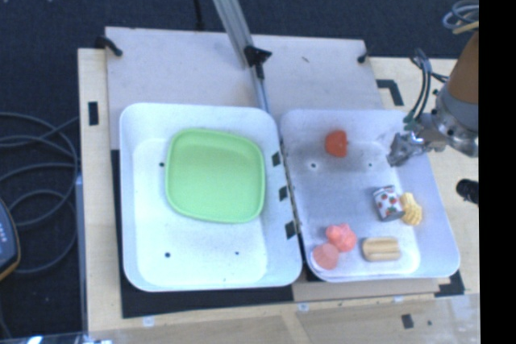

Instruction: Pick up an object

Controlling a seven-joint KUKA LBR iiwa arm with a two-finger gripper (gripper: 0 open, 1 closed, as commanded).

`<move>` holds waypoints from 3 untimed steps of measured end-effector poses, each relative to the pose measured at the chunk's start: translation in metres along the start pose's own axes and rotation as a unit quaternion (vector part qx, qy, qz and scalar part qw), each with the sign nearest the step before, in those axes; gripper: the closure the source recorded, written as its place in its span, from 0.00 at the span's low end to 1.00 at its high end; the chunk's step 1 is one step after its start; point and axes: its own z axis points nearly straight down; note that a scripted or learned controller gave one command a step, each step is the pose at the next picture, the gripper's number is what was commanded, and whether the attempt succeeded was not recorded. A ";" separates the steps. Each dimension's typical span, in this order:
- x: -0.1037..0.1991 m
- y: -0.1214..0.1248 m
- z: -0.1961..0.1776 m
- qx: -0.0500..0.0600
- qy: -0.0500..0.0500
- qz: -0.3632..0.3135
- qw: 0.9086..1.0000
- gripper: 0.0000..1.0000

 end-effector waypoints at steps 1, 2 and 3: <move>0.046 0.023 -0.003 0.000 0.000 -0.002 1.000 1.00; 0.095 0.043 -0.017 -0.001 0.000 -0.002 1.000 1.00; 0.146 0.055 -0.012 0.000 0.000 -0.002 1.000 1.00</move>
